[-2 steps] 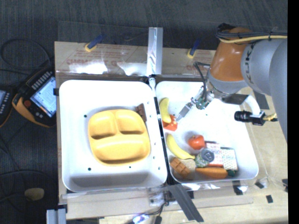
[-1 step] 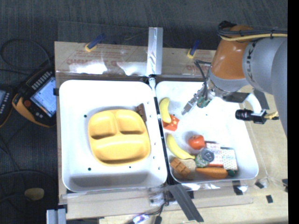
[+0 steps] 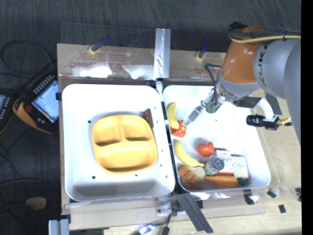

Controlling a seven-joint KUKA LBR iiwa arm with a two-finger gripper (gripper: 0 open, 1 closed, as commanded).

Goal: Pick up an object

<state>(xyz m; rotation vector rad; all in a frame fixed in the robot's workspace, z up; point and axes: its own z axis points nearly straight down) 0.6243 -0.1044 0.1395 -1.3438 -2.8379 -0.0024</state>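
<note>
Two shallow white bins, smooth and glossy with rounded corners, sit side by side on a pale bench, meeting at a raised central divider. The left bin (image 3: 78, 180) holds a yellow compartment tray (image 3: 124, 143), a matte moulded plate with three shallow wells, set slightly toward the divider; a broad margin of bare white floor runs along its left and near sides. A small dark brown object (image 3: 146, 115) lies at the tray's upper right corner, close to the divider.

The right bin (image 3: 244, 146) is crowded along its left wall and near edge, while its upper right floor stays open. An upper banana (image 3: 171, 115), curved and yellow, lies against the divider. Touching its lower end is a small red-orange object (image 3: 179, 129). Below, a second banana (image 3: 185, 154) curves toward the near corner, with a round red tomato (image 3: 206, 148) just beside it. Along the near wall lie a brown, textured bread-like piece (image 3: 190, 175), an orange carrot (image 3: 222, 181), a round grey-lidded container (image 3: 215, 165) and a flat printed box (image 3: 237, 165), all closely packed.

The grey arm with its orange band (image 3: 239, 67) enters from the right over the bin's far edge. The gripper (image 3: 192, 116), slender and slanted down to the left, ends just above and right of the red-orange object, beside the upper banana. At this scale the fingertips blur together, so whether they are spread or pressed closed cannot be told; nothing is visibly pinched between them.
</note>
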